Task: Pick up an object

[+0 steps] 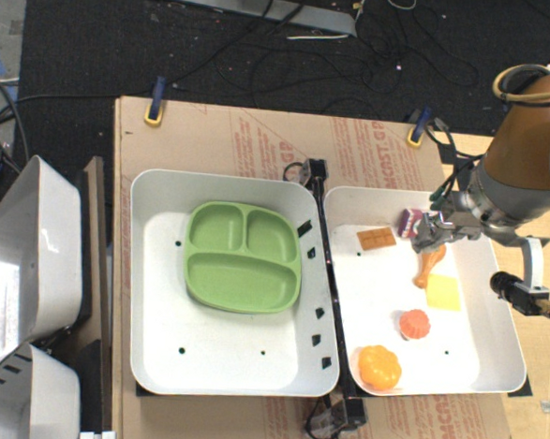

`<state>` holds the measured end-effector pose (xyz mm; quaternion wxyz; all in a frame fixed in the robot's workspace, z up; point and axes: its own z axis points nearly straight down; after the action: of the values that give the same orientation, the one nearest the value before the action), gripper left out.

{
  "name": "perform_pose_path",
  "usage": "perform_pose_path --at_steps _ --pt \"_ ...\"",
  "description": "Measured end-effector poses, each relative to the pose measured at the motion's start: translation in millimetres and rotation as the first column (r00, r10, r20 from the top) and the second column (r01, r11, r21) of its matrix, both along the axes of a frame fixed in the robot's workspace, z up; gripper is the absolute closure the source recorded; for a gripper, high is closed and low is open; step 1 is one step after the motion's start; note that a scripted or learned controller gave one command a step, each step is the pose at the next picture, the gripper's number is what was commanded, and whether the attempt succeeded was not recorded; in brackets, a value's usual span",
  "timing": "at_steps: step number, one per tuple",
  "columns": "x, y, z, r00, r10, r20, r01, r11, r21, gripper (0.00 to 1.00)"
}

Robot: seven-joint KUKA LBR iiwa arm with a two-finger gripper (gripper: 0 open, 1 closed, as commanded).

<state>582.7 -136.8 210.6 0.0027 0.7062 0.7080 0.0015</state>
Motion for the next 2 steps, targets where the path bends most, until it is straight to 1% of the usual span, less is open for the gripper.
perform_pose_path --at_steps 1,2 --pt "-7.5 1.6 58.8 1.0 0.001 0.0 -0.001 1.0 0.0 1.0" --pt "-15.6 44.5 48.1 1.0 0.004 -0.007 -0.004 1.0 0.003 1.0"
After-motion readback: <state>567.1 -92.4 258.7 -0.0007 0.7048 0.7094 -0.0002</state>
